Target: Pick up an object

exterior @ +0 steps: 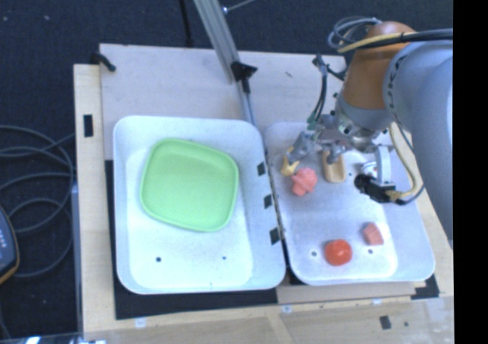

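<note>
**Over the right bin, nothing lifted yet**

Progress: my gripper (324,153) hangs low over the back of the right bin (408,258), among the objects there. Whether the fingers are apart or together I cannot tell from this slant; the wrist and cabling crowd that spot. Nothing shows clearly between them, so I count no grasp. My judgement: the approach is made; the closing, the lift and the proof of a hold are all left.

Right bin contents:
- pink lumpy object (303,181), near the bin's left wall, just beside and below my gripper. Likeliest target, by closeness.
- small yellow piece (289,167), touching or nearly touching the pink one on its upper left.
- tan object (333,170), directly under the gripper body; could be an item or part of the tool, unclear.
- red-orange round object (338,252), near the front wall, well apart from me.
- small pinkish block (373,233), right of the round one, also well apart.

Left bin (130,258): one green square plate (189,184), lying flat.
</note>
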`<state>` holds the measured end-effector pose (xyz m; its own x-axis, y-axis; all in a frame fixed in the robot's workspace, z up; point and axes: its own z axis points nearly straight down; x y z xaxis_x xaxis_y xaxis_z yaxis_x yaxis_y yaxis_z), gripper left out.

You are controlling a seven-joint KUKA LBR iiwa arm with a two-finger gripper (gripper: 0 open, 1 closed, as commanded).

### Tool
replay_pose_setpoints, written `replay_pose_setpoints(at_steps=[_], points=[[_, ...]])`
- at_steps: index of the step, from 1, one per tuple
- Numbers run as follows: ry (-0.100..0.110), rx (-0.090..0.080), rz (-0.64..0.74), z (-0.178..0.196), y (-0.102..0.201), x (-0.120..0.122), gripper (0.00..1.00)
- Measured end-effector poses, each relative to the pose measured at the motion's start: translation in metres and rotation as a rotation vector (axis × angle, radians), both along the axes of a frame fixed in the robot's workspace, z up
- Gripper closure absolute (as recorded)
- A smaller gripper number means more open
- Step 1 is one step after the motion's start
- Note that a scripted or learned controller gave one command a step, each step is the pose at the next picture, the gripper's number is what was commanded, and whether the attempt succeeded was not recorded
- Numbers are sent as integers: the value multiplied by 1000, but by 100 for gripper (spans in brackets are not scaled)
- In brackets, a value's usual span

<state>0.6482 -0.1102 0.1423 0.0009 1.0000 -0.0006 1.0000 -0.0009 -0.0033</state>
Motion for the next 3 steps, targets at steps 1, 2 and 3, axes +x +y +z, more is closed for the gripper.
replay_pose_setpoints(at_steps=[1, 2, 3], points=[[-5, 1, 0, 13, 0, 1, 100], [-8, 1, 1, 60, 4, 9, 100], [-9, 0, 1, 119, 5, 3, 100]])
